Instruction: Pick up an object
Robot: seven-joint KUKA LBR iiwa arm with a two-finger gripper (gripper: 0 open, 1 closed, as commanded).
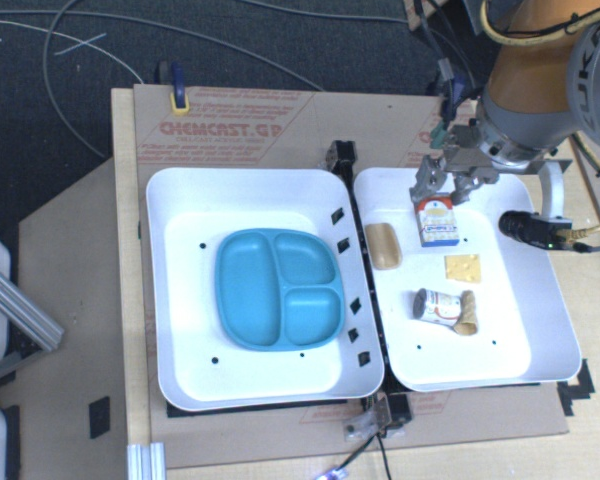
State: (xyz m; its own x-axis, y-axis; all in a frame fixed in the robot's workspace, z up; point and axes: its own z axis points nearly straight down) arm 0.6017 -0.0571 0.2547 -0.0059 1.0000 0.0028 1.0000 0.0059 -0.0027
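Approach step: claw (448,184) hovers in the upper right of the frame, fingers spread wide, holding nothing, straddling the top of the small carton (438,222) lying in the right bin (540,358). Next move likely needs descent, then closing.

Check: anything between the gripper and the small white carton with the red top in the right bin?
Nothing visible. The gripper sits right over the small white carton with the red top, at its upper end.
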